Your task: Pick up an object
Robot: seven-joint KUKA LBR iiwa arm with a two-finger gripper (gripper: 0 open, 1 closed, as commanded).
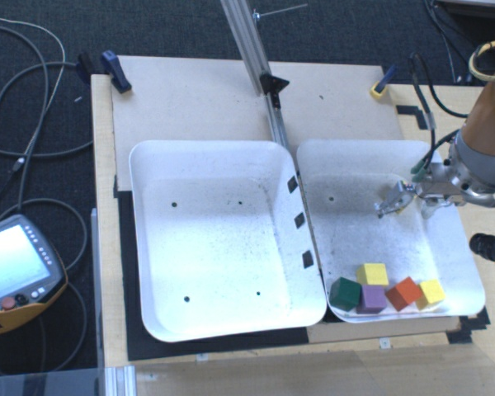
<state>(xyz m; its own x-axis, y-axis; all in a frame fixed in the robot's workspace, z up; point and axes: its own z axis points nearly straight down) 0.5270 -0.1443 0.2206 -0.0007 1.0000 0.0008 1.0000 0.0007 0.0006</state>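
- The table holds two white bins side by side.
- The left bin is at about 9 o'clock from the middle of the picture.
- The right bin is at about 3 o'clock from the middle.
- The arm comes in from 3 o'clock. It is grey with an orange part on top.
- The gripper hangs over the top half of the right bin. It points toward 9 o'clock.
- The gripper is small and blurry. I cannot tell if it is wide or narrow. Nothing shows in it.
- Five blocks sit in a bunch at the 6 o'clock end of the right bin, well apart from the gripper.
- The green block is at the 9 o'clock end of the bunch.
- The purple block is just beside the green one, on its 3 o'clock side.
- The yellow block sits at 12 o'clock from the purple one, touching it.
- The red block is at 3 o'clock from the purple one.
- The small yellow block is at the 3 o'clock end, just beside the red one.
- A silver pole slants down from 12 o'clock to the gap between the bins.
- A blue clamp sits on the table's corner at 11 o'clock.
- A yellow clamp sits on the corner at 1 o'clock.
- A hand screen lies on the floor at 9 o'clock, with grey cables near it.
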